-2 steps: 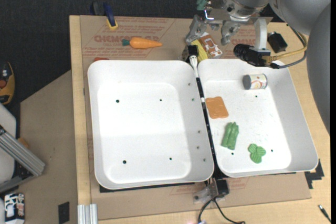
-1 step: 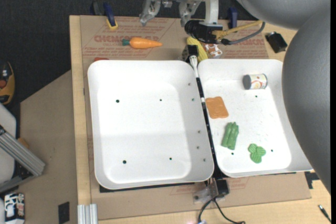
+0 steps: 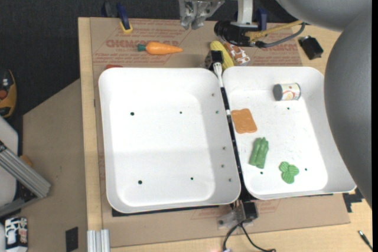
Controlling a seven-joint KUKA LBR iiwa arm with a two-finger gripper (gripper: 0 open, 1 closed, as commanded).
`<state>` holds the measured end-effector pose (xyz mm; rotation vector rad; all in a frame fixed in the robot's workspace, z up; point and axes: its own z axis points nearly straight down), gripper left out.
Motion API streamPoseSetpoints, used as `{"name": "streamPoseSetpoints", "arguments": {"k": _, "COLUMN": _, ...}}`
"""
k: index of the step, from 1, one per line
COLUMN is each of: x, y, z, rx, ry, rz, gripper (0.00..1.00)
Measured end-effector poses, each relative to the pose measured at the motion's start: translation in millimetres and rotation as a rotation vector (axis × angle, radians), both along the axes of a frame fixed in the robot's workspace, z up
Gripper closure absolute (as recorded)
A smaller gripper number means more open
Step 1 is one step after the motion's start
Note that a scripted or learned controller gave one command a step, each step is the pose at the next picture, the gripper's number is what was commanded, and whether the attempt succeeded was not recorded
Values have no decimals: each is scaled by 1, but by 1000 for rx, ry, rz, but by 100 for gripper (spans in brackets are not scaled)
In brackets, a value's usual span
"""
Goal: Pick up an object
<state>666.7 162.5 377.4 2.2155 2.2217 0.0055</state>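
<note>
1. The gripper (image 3: 194,16) hangs over the surface behind the bins, fingers close together, gripping nothing.
2. The nearest object, the carrot (image 3: 160,48), lies just beside; next, lower and clamp.

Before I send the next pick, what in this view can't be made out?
- Gripper, camera view: small and blurred against the dark backdrop; finger state unreadable.
- Right bin, camera view: its right rim is covered by the grey arm.
- Items behind the bins by the yellow object: cluttered, partly hidden by cables and the arm's wrist.
- Small can: label too small to read.
</note>
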Motion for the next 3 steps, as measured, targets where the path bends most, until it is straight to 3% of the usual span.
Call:
{"name": "streamPoseSetpoints", "arguments": {"k": 1, "x": -4, "y": 51, "z": 144, "rx": 7, "ry": -14, "rz": 4, "gripper": 100}}
{"name": "streamPoseSetpoints", "arguments": {"k": 2, "x": -52, "y": 17, "z": 158, "rx": 0, "ry": 9, "rz": -5, "gripper": 100}}
{"name": "streamPoseSetpoints", "arguments": {"k": 3, "x": -126, "y": 42, "z": 158, "rx": 1, "ry": 10, "rz": 1, "gripper": 100}}
